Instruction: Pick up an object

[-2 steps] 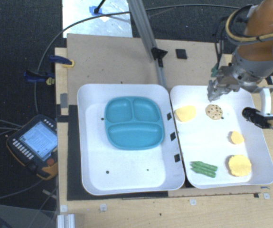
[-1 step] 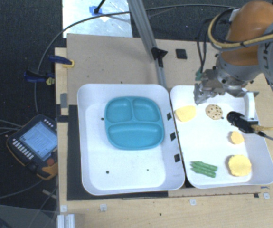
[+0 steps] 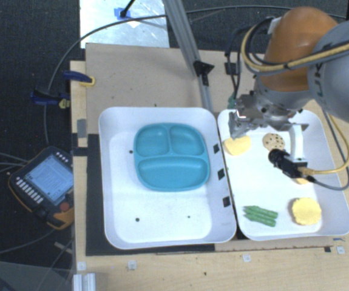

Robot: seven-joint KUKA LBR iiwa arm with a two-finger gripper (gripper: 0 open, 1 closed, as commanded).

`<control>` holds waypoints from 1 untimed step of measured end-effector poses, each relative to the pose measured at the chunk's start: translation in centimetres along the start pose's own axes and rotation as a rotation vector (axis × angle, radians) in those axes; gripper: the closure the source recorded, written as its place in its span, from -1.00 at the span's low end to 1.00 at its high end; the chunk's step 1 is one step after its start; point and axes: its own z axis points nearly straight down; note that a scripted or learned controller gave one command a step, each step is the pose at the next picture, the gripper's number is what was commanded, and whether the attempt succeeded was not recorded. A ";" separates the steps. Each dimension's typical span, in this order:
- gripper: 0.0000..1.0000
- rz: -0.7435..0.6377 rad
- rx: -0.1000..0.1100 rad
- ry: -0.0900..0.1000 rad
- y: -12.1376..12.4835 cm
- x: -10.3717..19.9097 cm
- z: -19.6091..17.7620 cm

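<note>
Your claw (image 3: 237,128) hovers just above the yellow piece (image 3: 237,145); you cannot tell its state; cookie (image 3: 274,141) beside.

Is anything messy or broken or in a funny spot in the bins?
Nothing stands out. The blue plate lies flat in the left bin. In the right bin, the yellow piece, cookie, green beans and yellow round lie apart, none spilled. The gripper sits just above the yellow piece.

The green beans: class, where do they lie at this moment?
In the camera view, the green beans lie in the right bin, near its front edge, just left of the round yellow piece.
</note>
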 end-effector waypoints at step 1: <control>1.00 0.000 0.002 0.000 -3.3 5.1 1.0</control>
